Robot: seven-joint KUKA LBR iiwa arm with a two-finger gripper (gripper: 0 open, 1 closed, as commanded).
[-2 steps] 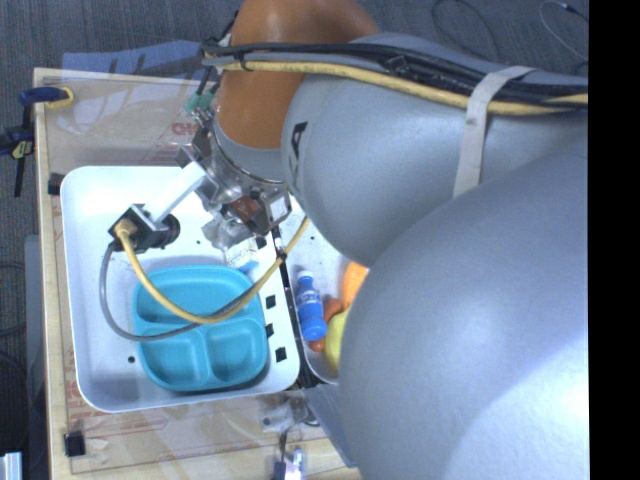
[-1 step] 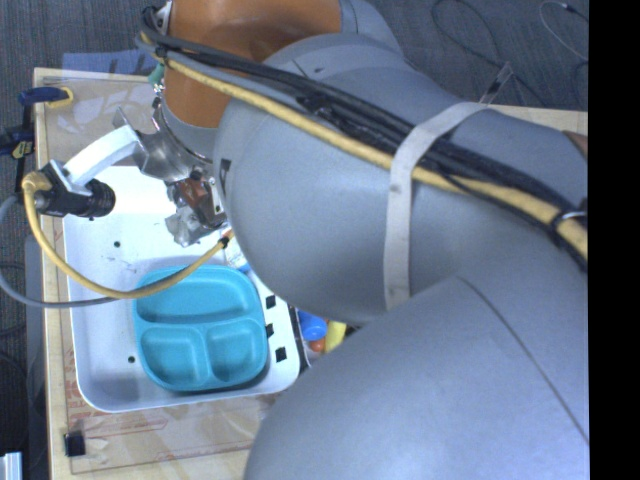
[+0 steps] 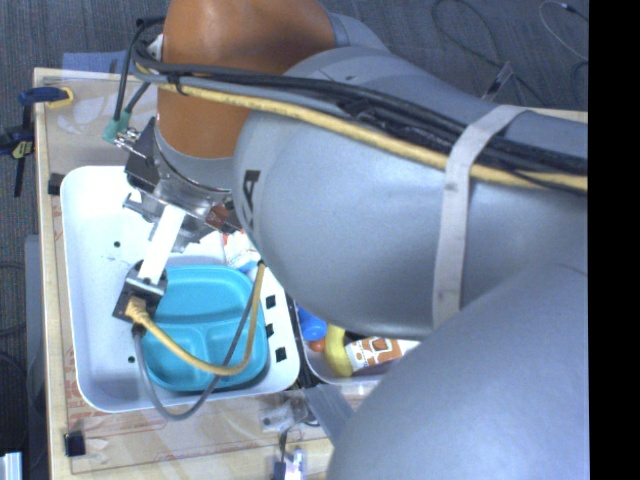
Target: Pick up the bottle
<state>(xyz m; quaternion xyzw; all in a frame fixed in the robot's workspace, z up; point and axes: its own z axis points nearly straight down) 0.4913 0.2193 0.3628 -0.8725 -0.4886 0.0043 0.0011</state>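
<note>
My gripper point(image 3: 188, 216) hangs over the left shallow white plastic bin point(image 3: 85, 268), at its far side. Whether it is spread or pressed together I cannot tell; my own arm covers it.

The plastic bottle with yellow cap and white-and-orange label point(image 3: 372, 352) lies on its side in the right white bin point(image 3: 318, 373), cap toward the left bin, partly under my arm. Its label print is too small to read.

A blue plastic compartment tray point(image 3: 215, 313) sits in the left bin. A small blue rounded object point(image 3: 312, 325) lies just beside the bottle's cap.
</note>
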